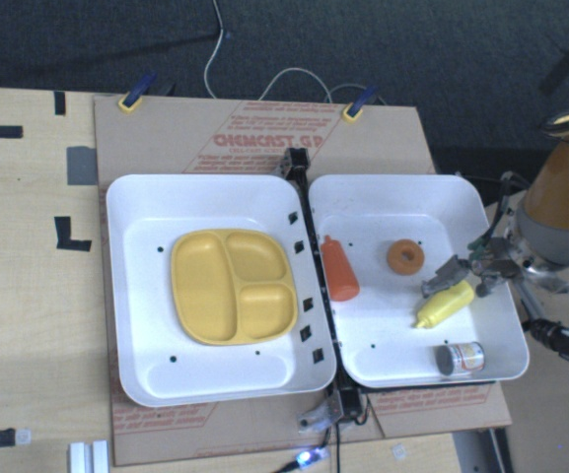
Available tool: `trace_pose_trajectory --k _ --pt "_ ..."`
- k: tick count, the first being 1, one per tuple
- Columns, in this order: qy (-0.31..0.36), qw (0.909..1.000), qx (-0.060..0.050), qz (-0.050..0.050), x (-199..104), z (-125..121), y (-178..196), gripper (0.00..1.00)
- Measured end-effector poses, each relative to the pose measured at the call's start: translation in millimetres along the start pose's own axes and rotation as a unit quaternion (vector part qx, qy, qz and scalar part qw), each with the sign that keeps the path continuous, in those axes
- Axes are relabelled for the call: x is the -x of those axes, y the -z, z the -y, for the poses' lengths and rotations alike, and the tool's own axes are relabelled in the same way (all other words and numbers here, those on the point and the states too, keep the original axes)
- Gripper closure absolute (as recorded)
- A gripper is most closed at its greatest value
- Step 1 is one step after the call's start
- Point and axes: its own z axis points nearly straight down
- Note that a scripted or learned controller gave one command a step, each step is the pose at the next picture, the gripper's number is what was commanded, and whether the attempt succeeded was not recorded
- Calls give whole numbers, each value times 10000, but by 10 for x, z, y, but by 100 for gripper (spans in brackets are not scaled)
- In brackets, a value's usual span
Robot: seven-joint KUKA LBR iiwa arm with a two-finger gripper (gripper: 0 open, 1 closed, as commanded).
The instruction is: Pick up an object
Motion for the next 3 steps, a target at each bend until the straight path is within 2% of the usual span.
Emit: trace_pose_trajectory --k 1,2,3 --pt "23 10000 66 17 -5 -34 74 0" --pt "22 10000 48 16 7 -39 -362 0" --pt "3 9999 145 82 59 -82 -791 0"
